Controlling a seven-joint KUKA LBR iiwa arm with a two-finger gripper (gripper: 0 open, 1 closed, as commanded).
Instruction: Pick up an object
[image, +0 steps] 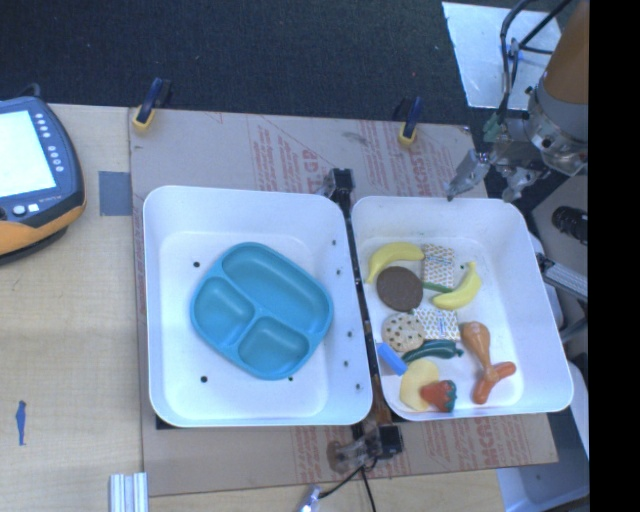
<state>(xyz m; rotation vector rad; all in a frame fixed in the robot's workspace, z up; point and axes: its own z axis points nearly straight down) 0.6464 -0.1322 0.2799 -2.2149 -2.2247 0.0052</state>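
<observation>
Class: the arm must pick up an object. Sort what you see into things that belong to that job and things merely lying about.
Job: gripper; right bin; bananas; brown cookie; drumstick.

Lying about: blue tray; left bin; handheld screen; blue clamps.

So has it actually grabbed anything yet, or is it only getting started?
Only starting, it seems. Nothing looks picked: the toy food all lies in the right bin, and the blue tray sits in the left bin. The gripper hovers above the right bin's far edge. The whole pick remains.
</observation>
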